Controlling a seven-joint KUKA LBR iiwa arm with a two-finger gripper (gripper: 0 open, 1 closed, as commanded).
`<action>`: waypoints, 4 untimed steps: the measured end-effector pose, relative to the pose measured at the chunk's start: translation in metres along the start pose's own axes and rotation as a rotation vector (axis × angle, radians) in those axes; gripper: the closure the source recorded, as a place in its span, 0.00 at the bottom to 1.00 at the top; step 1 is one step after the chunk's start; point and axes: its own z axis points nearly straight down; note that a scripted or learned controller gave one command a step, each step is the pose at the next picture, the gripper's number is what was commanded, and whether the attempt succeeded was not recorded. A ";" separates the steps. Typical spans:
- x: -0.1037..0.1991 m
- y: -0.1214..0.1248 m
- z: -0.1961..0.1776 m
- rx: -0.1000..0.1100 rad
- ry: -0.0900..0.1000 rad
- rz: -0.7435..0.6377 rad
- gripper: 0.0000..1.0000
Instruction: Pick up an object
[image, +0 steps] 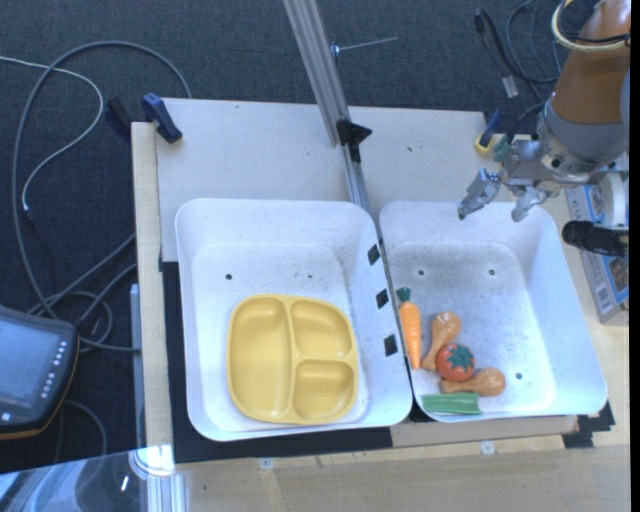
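White plastic bins sit side by side on the bench (250, 150), both speckled with dark flecks. Seen from above, the left bin (200, 235) holds a yellow divided plate (293, 357), lying flat with its three compartments facing up. The right bin (560, 300) has a small heap of toy food gathered in its near left corner: a carrot (410, 330) lies along the left wall with its green top pointing away, an orange squash-like piece (441, 334) leans just beside it, a red tomato (456, 361) rests against that, another orange piece (486, 381) lies to the tomato's right, and a green pod (450, 403) lies flat along the near wall, touching the pile.

The arm comes in from the right, its orange band high in the corner. The gripper (497, 198) hangs over the far rim of the right bin, well apart from the food. Its two fingers (475, 200) are spread with a plain gap between them, nothing in their grasp.

A slanted metal rail (322, 60) crosses the bench toward the bins.
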 end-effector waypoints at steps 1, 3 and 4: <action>0.000 0.000 0.000 0.000 0.000 0.000 0.00; 0.003 0.000 0.112 0.006 0.001 0.000 0.00; 0.004 -0.001 0.154 0.005 0.000 0.001 0.00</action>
